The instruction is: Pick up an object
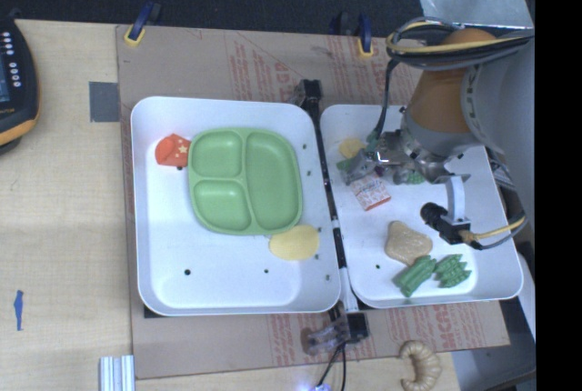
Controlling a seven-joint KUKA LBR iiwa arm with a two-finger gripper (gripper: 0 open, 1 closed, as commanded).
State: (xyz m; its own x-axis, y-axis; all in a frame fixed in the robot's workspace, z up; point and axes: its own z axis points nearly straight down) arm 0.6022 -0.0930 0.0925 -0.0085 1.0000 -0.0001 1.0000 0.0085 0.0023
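Bright overhead light, soft shadows, slightly blurry

Single fixed camera above bench point(73, 225), angled down, both bins in frame, probably mid-distance.

The grey arm point(496, 98) reaches in from the right side of the camera view, bent downward, its orange band point(443, 103) facing the camera just above the wrist. Below the band the wrist narrows into a cluster of dark and metal parts, where the gripper point(380, 157) sits low, pointing down and to the left. A black cable point(468, 230) loops out from the wrist toward the lower right.
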